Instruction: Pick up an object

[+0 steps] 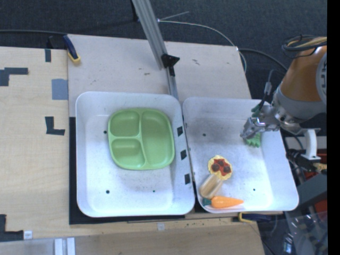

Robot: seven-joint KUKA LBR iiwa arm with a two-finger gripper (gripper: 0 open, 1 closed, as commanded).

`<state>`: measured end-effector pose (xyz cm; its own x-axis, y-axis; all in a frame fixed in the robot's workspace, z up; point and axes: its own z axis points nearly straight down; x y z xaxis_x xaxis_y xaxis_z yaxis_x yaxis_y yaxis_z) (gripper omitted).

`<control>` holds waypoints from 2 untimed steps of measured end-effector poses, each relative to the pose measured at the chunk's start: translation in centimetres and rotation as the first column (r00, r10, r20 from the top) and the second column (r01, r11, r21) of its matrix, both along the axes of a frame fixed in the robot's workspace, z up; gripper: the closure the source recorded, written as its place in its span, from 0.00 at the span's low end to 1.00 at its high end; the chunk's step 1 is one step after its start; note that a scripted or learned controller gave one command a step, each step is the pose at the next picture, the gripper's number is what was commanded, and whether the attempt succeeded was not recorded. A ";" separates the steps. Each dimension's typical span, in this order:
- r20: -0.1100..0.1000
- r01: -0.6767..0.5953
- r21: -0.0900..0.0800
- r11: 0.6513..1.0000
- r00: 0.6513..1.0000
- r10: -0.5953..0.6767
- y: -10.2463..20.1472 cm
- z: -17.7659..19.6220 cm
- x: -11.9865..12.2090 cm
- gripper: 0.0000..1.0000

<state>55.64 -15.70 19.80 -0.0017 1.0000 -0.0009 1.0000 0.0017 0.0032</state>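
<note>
**Small toys in the right bin, gripper low over a green one**

Starting in the left bin (90, 158): a green divided plate (141, 138), lying flat, three compartments, pale and glossy. Probably light but wide and smooth; best pinched at the raised rim, never across the face.

Moving into the right bin (223, 116), near its front edge: a tan bun-like toy (211, 185), touching a round toy with a red top (220, 167) just behind it. Likely hollow plastic, light, stiff, a little slippery; worth taking across the narrow width. Just in front, an orange carrot toy (227, 201), lying lengthwise against the front wall, tapered, so better gripped near the thick end, though the wall would crowd a grasp.

Further right, by the bin's right wall: a small green toy (255, 141), ragged in outline, partly covered, too small to identify. Presumably light and perhaps soft; easily nudged aside.

Directly above and touching or nearly touching it, the gripper (251, 132). Cannot tell whether released or clenched, nor whether anything is grasped.
</note>
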 end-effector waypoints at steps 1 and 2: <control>0.002 0.000 0.000 1.000 1.000 0.000 0.5 5.8 -0.7 1.00; -0.004 -0.004 0.002 1.000 1.000 0.004 5.5 4.5 0.1 1.00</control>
